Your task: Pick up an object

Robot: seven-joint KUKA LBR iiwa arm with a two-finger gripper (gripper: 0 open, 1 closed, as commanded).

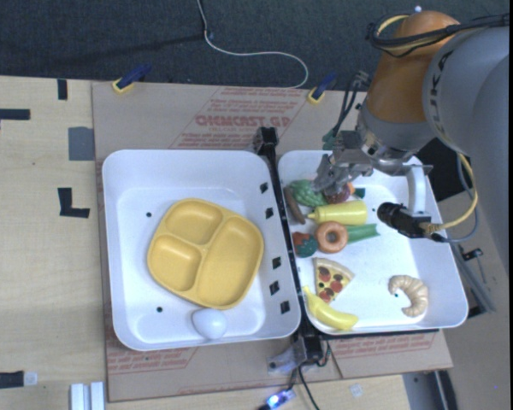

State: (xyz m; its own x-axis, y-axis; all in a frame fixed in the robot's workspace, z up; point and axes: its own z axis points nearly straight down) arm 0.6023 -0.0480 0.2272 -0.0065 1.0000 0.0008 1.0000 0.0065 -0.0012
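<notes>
Lying at the near rim of the right white bin (449, 301), a yellow plastic banana (329, 313) is sitting well apart from the grey two-finger gripper (338, 180). That gripper is hovering over a cluster: green leafy toy (305, 195), yellow corn cob (342, 213), brown glazed doughnut (332, 237). Whether it is clenched or released cannot be told, presumably seeking something graspable there.

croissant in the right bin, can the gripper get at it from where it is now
Probably yes. The croissant lies alone near the right bin's front corner, nothing on it, while the gripper hangs over the crowded far side.
</notes>
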